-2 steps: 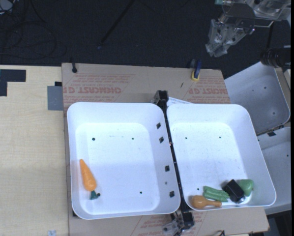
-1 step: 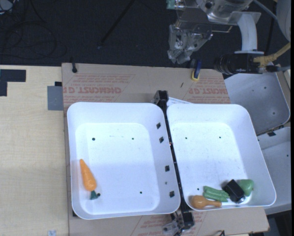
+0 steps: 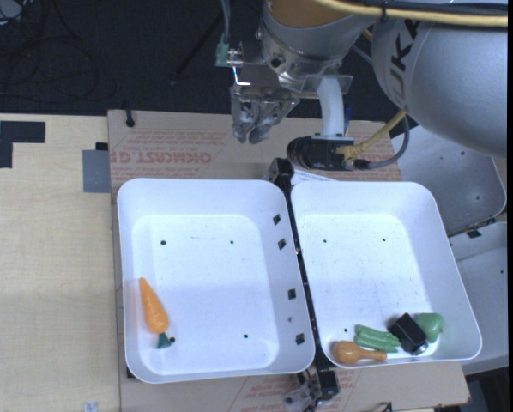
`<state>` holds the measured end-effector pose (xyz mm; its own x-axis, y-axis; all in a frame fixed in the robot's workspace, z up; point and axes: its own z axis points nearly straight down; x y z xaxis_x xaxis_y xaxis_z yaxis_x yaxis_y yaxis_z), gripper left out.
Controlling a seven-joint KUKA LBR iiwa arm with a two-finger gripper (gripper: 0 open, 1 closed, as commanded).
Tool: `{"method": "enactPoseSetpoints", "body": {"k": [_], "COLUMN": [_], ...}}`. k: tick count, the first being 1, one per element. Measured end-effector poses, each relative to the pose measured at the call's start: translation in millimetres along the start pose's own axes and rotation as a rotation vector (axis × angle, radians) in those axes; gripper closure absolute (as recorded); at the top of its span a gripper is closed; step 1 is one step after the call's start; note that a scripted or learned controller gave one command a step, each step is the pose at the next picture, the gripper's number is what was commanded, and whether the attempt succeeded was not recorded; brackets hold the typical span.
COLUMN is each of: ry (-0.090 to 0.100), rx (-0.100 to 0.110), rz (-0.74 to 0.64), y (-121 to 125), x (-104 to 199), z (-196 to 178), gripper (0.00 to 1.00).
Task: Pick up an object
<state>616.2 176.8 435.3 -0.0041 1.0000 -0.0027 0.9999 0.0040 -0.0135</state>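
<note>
Up at the top centre, the gripper [image 3: 255,130] hangs above the cardboard behind both bins; its fingers look nearly together, with nothing between them. Lying at the lower left of the left bin [image 3: 201,197] is the carrot [image 3: 153,305], close to that wall. Its long axis runs near vertical in the frame, green stem end toward the bottom (tilted slightly right). A descent there risks a finger striking the wall, or pinching along the length and slipping off.
</note>
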Motion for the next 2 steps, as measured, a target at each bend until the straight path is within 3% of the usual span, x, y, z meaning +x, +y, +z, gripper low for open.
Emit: {"method": "enactPoseSetpoints", "body": {"k": [1, 2], "ry": [0.002, 0.004], "rx": [-0.010, -0.016], "rz": [0.008, 0.000], "y": [-50.9, -55.0], "x": [-68.3, -21.6], "z": [-37.5, -105.0], "gripper": [1.00, 1.00]}}
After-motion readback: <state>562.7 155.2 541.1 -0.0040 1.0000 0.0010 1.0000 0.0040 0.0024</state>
